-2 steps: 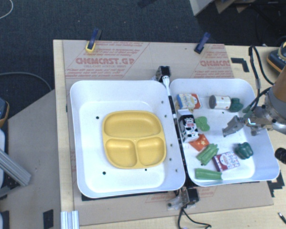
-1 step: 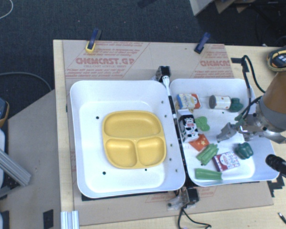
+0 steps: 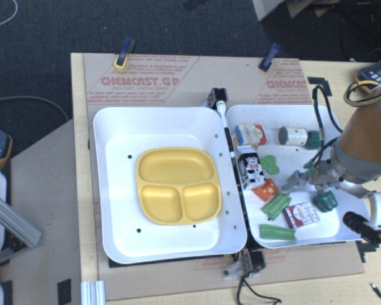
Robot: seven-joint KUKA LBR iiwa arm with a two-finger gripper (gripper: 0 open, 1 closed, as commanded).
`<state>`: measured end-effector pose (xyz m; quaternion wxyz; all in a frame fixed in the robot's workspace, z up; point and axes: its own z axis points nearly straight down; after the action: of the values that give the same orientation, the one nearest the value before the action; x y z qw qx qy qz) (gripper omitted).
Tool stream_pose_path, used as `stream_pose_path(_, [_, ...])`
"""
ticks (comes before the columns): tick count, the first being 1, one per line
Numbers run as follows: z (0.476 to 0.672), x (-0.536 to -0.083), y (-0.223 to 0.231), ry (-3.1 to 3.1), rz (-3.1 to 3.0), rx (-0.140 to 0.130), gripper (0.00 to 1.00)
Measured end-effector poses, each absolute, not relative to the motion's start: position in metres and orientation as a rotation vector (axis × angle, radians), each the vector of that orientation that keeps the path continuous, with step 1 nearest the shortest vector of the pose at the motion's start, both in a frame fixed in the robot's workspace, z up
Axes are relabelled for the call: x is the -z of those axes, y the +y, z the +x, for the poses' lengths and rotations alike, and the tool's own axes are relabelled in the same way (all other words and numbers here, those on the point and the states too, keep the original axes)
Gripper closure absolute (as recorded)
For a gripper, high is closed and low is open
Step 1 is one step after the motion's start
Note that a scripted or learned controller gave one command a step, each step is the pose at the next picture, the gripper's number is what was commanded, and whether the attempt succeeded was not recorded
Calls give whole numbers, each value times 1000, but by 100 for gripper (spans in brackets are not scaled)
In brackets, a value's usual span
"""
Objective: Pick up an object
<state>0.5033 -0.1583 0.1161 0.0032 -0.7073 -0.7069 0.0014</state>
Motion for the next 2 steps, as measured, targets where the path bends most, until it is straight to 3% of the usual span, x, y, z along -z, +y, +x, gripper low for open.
stream_pose_path(1, [506,-88,-159,-2222,-2225,8,0])
stream_pose_path(2, [508,-100,-158,-2227,-2228,15,100])
